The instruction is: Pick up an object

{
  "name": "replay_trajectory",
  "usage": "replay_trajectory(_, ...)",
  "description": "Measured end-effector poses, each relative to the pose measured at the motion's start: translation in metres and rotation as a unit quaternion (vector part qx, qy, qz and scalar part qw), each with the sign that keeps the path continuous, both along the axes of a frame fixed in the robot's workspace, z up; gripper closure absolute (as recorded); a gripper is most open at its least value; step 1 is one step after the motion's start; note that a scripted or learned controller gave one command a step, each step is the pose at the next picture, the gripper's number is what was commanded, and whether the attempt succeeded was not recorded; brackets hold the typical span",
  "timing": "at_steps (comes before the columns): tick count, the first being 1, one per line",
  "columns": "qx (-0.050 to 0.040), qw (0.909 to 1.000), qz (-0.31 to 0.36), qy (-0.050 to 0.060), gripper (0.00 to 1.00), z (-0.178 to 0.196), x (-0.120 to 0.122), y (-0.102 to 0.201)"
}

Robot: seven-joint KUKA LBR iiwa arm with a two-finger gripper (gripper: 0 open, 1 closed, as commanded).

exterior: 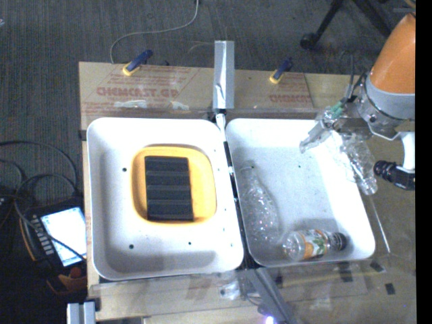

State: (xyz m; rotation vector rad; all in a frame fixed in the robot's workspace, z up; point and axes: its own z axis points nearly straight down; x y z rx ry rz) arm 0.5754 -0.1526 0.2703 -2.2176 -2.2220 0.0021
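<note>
Above the right bin's (368, 211) far right corner the gripper (335, 132) is seen with clear fingers spread wide, nothing between them. A small bottle (312, 243) lies near the front wall; a descent centred across its body would be advised.
</note>
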Motion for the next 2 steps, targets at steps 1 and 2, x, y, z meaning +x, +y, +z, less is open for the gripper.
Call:
replay_trajectory(1,-0.0002,0.9995,0.031,0.000,0.00,-0.051,-0.061,-0.044)
replay_trajectory(2,0.0002,0.9998,0.021,-0.001,0.00,-0.043,-0.091,-0.070)
